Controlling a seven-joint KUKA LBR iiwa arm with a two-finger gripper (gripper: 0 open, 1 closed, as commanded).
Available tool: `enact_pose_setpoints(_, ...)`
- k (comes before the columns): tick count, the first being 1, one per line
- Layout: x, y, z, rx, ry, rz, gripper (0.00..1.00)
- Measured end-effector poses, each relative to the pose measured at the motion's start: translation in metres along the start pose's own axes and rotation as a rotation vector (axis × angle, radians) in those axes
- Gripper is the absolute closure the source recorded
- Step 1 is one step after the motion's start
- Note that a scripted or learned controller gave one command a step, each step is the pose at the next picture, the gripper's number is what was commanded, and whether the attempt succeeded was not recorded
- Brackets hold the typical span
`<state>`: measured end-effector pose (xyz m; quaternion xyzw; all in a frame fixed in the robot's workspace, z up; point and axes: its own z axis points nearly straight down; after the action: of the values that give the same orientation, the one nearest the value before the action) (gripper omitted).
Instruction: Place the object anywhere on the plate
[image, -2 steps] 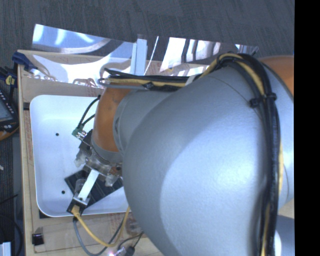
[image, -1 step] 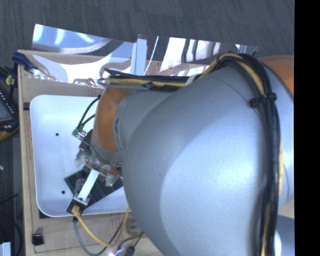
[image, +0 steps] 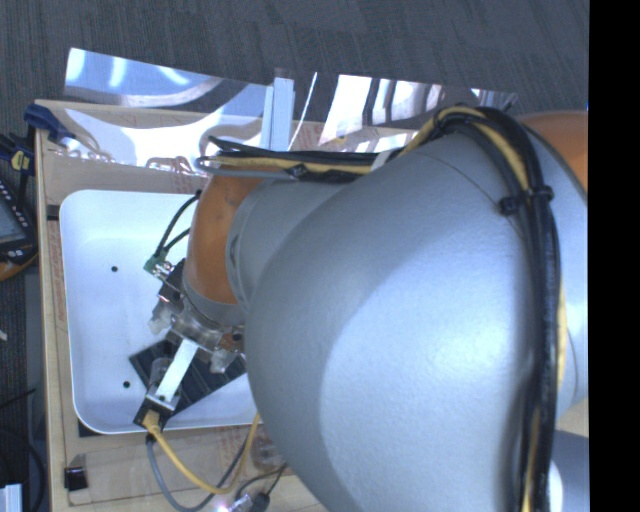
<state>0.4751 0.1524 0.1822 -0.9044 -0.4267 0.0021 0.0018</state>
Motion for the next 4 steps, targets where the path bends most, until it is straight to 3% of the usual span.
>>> enact_pose_setpoints(4, 0.0, 0.0, 0.0, 0.0, 0.0, 0.0, 0.0)
